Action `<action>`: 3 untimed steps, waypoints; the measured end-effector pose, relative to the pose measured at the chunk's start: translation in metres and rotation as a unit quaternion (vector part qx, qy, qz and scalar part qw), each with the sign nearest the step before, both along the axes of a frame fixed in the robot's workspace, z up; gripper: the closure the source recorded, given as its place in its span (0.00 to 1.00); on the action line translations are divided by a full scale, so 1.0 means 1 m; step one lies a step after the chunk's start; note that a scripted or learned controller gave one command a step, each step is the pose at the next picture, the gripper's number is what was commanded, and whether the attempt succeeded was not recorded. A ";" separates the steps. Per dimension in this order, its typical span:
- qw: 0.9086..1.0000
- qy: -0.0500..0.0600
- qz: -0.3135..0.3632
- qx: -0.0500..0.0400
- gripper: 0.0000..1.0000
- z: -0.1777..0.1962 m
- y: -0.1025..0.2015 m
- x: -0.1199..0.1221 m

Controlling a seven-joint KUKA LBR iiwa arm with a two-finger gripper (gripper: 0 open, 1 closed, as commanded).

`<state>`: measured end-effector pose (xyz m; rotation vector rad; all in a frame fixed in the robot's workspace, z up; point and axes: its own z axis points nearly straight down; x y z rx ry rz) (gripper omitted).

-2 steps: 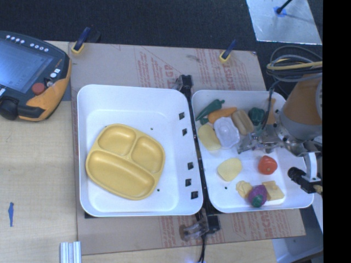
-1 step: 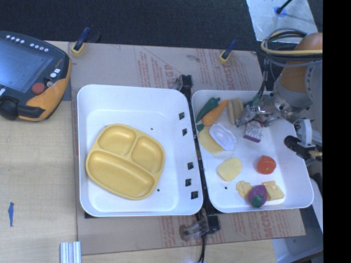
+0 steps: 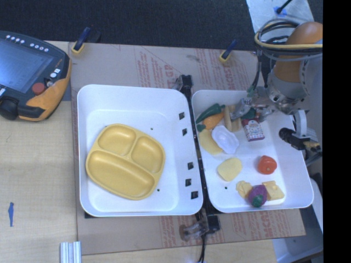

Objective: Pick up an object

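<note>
I have the gripper low over the right bin's clutter; jaw state I cannot tell.

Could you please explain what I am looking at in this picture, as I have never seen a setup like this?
This is one camera fixed above a bench, looking down at a slant. The grey machine with an orange band at the right is a robot arm; its tool hangs low over the far end of the right bin. Whether it grips anything cannot be told from here. That bin holds toy food: a carrot, a small pink carton, a tomato, pale yellow slices and a purple piece. The left bin holds a yellow divided plate. The grey and orange device at the far left is a handheld control pad. The arm's job is to pick up one object.
</note>
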<state>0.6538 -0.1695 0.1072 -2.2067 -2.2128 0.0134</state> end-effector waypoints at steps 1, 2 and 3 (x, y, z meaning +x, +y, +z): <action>1.000 -0.016 0.000 -0.007 0.00 -0.009 0.006 -0.119; 1.000 -0.011 0.002 -0.005 0.00 -0.014 -0.033 -0.055; 1.000 -0.008 0.003 -0.002 0.00 -0.014 -0.042 0.003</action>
